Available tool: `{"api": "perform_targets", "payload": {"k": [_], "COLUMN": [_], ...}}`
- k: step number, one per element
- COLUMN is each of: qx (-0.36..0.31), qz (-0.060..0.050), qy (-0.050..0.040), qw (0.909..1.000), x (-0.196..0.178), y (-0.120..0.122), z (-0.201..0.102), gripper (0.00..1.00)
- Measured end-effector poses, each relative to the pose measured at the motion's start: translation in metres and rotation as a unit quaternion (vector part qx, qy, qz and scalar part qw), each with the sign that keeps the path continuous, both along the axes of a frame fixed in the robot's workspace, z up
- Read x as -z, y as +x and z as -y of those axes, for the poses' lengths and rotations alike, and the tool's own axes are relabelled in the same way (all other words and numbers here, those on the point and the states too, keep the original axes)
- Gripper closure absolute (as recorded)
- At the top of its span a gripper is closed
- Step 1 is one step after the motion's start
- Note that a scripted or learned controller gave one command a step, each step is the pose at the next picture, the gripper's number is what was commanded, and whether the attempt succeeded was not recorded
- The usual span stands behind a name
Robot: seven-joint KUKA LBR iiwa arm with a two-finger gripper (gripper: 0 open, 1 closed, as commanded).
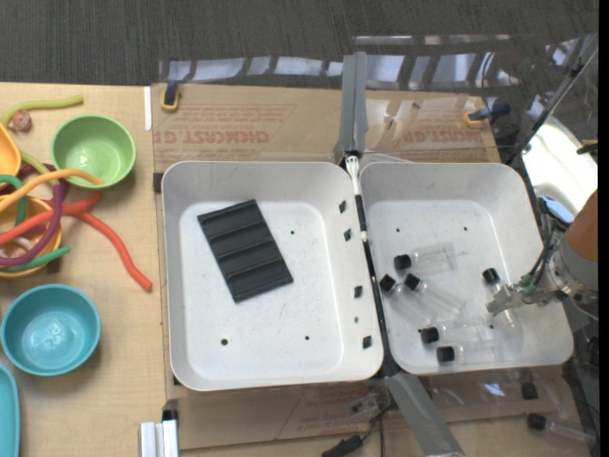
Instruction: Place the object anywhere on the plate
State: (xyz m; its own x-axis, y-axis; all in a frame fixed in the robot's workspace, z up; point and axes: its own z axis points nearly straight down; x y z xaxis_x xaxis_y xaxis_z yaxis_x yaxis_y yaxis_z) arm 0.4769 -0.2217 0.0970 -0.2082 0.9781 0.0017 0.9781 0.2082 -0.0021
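Note:
A black ribbed rectangular plate point(245, 249) lies flat and slightly turned in the left bin point(190, 350). Several clear vials with black caps are scattered over the floor of the right bin point(447, 184), among them one near the middle point(423, 257), one at the front point(444, 354) and one further right point(490, 276). My gripper point(502, 303) hangs low over the right bin's right side, close to the clear vials at the front right, with the arm coming in from the right edge. Nothing shows as held.
Left of the bins, the wooden bench carries a green bowl point(93, 150), a teal bowl point(49, 328) and a tangle of coloured cords point(95, 227). Cardboard point(247, 127) lies under both bins. A metal bar point(354, 112) runs back from the join between them.

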Motion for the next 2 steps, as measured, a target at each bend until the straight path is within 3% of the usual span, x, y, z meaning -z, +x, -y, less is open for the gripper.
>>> {"api": "perform_targets", "payload": {"k": [1, 2], "qx": [-0.02, -0.08], "qz": [0.002, 0.0], "qy": [-0.0014, -0.0002], "qw": [0.9998, 0.9968], "x": [-0.16, -0.075], "y": [0.002, 0.001], "z": [0.001, -0.081], "gripper": [1.0, 1.0]}}
